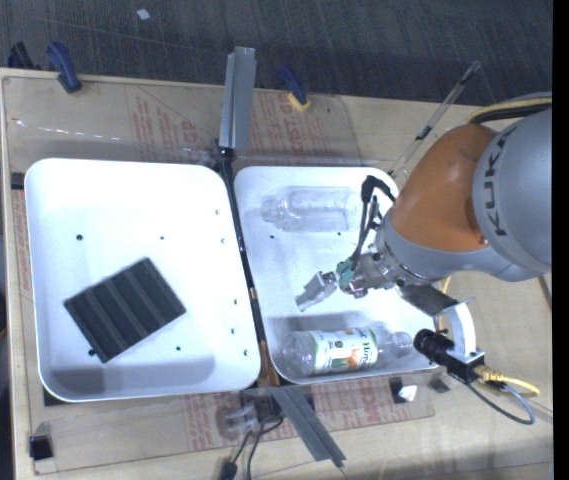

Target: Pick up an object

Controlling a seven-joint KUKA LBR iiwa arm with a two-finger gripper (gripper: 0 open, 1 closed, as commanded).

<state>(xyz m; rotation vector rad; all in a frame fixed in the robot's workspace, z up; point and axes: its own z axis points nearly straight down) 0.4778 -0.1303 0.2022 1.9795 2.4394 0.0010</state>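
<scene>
Arm: reaches from the right over the right bin (pixel 264 193).
Gripper (pixel 316 290): fingers' state — cannot tell.
Right bin: two clear bottles (pixel 306 209).
Left bin (pixel 44 183): black ridged panel (pixel 124 309).

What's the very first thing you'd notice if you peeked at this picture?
The big grey and orange robot arm reaching in from the right, its gripper hanging over the right bin. Two clear bottles lie there: one at the far end, one with a label at the near end. A dark ridged panel sits in the left bin.
</scene>
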